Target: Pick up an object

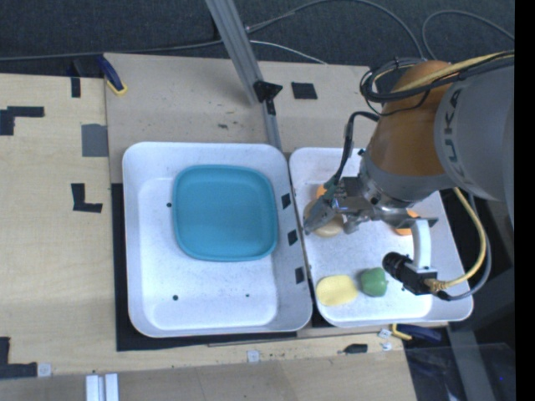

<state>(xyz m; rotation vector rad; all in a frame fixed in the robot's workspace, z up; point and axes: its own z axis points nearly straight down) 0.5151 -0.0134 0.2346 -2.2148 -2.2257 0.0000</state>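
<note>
- The gripper [322, 217] is hanging low in the right bin [447, 307], over a pale beige object [328, 229]; I cannot tell its state.
- A yellow object [336, 290] and a green ball [374, 282] are lying near the front wall.
- A blue plate [224, 212] is sitting in the left bin [150, 224].

Grey arm with the orange band [410, 140] reaches in from the right, low over the right shallow white bin [447, 303]. Two-finger gripper [328, 215] sits right at a pale beige rounded lump [328, 228] near the bin's left wall. Nearer the front edge, a yellow rounded piece [336, 290] lies just beside a green rounded piece [374, 282]. Left shallow white bin [150, 249] carries a teal square plate [224, 212].
</note>
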